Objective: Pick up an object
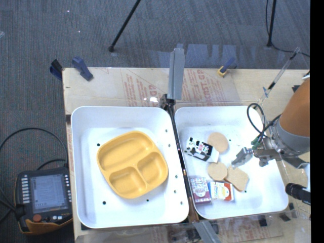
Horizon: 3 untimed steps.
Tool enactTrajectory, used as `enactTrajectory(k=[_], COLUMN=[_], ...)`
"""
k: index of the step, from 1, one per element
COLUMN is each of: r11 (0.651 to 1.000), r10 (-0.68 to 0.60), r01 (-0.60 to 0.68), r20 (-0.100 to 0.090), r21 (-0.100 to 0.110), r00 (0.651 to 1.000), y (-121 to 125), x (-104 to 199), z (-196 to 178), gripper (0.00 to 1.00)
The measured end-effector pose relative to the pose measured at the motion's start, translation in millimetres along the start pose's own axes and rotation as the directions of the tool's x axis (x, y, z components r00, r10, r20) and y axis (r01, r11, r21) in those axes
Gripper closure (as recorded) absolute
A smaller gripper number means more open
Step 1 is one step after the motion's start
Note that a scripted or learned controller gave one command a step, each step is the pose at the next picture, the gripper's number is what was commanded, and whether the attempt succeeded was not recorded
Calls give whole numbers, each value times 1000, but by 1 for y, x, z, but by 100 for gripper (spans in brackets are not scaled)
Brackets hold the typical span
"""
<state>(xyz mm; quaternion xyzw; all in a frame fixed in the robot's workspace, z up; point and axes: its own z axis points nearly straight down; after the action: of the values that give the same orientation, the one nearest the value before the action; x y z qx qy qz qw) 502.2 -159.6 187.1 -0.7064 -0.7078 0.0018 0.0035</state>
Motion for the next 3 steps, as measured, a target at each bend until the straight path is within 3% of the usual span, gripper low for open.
enactTrajectory(k=[1,2,3], r11=[939,996,998], r10=[-343,-91,-56], r01=[343,91,56], r20=[3,1,7], r21=[-12,-10,-17], r00=[939,996,998], y=[-22,-16,-22], x=[2,6,32], z=[96,96,96], gripper=[0,0,0])
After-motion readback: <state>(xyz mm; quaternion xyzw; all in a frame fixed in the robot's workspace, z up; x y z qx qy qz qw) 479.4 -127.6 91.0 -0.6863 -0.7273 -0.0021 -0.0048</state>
